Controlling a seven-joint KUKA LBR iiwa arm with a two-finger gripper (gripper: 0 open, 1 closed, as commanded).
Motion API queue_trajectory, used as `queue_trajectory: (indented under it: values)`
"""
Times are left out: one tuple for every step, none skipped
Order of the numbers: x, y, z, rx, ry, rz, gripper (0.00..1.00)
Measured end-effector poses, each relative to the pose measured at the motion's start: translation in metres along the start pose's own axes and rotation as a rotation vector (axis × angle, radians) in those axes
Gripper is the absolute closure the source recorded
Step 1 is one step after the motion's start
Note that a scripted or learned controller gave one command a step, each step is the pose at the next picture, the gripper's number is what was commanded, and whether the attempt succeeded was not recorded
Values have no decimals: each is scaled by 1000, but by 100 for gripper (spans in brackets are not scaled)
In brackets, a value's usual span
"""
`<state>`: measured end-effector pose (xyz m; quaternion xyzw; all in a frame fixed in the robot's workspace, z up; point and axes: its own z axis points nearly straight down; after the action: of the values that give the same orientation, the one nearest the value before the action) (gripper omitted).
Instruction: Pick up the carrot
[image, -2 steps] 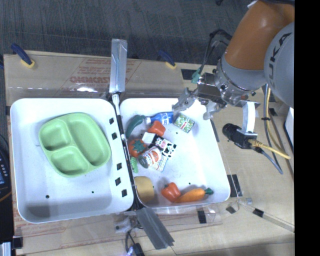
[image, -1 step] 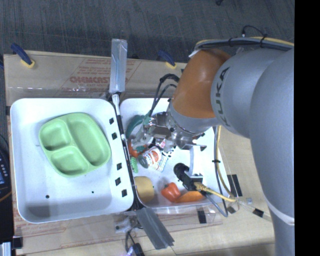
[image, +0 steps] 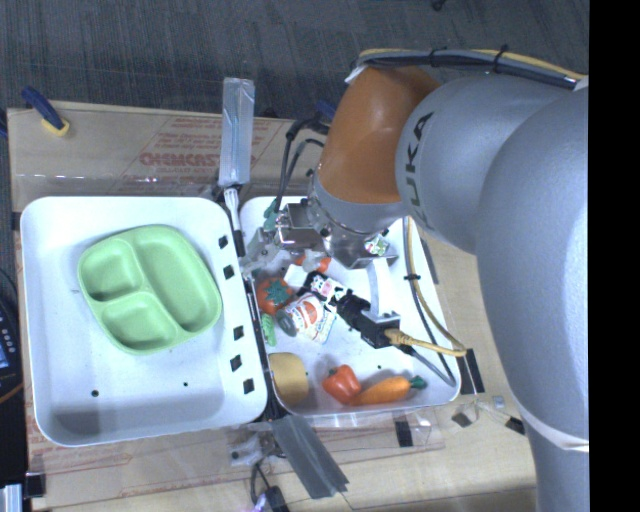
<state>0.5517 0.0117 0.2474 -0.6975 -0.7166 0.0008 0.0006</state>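
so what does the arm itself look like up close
The arm is bulky, smooth and grey, with a broad orange band above the wrist and dark lettering on the grey shell. Black cables run over its top.

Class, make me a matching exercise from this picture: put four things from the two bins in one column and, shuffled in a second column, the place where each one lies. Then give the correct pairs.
Things:
1. carrot
2. green divided plate
3. yellow round item
4. red pepper

Places:
A. middle of the left bin
B. right bin, near edge, towards its right corner
C. right bin, near-left corner
D. right bin, between the yellow item and the carrot

Pairs: 1-B, 2-A, 3-C, 4-D
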Motion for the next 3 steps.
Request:
queue_trajectory:
  values:
    - [-102, 13, -47, 0, 0, -6, 0]
    - [-49, -28, 24, 4, 1, 43, 0]
    - [-50, -27, 14, 6, 0, 40, 100]
